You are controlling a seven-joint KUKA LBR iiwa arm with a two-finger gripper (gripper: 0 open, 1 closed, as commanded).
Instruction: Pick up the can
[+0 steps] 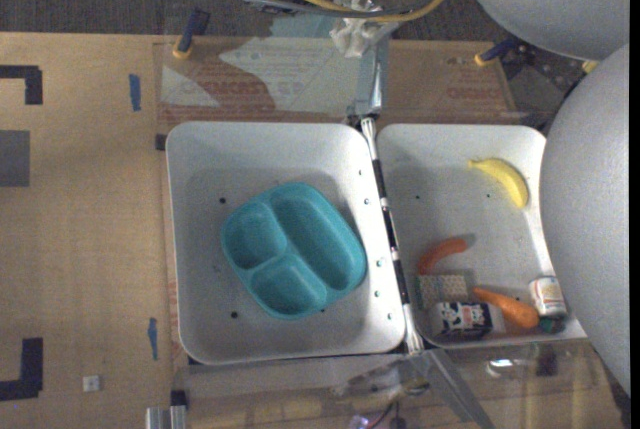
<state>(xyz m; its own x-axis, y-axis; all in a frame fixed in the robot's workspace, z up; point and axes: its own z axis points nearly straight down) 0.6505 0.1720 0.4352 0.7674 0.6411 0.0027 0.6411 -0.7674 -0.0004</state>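
The can [548, 296] sits at the lower right of the frame, in the right bin [420, 157], by the arm [590, 247]. Near it lie an orange carrot [508, 308], a small carton [463, 318] and a banana [503, 179]. A blue tray [292, 249] lies in the left bin [200, 157]. The hand [358, 35] is at the top; I cannot tell how it is set.

I see a teal divided tray [293, 249] in the white left bin [200, 157], yellow banana [503, 179], orange carrot [508, 308], black-and-white carton [463, 318], tan worktop [80, 247] with blue tape.
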